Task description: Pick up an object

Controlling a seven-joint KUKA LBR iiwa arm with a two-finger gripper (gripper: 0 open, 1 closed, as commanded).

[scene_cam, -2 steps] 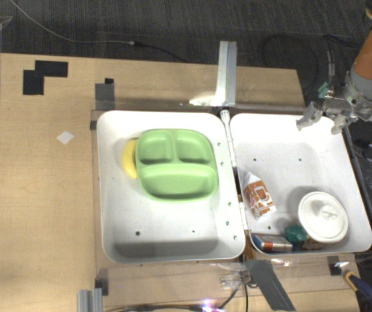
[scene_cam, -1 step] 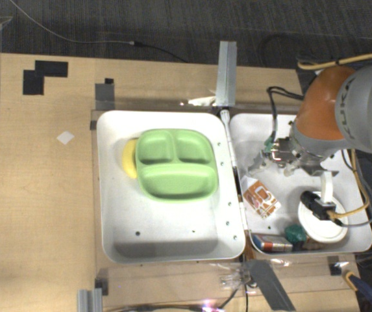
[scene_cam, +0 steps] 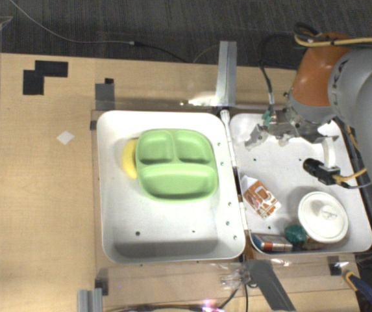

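Note:
My gripper hovers over the far end of the right bin, above bare white floor, with nothing visible in it. Nearer the front of that bin lie an orange-and-white packet, a white round lid, a small teal object and a red-and-blue marker against the front wall. In the left bin a green divided plate rests partly over a yellow banana-like object.
The grey arm with its orange band comes in from the upper right over the right bin's far corner. A metal post stands behind the divider between the bins. Black markers sit on the wooden bench at the left.

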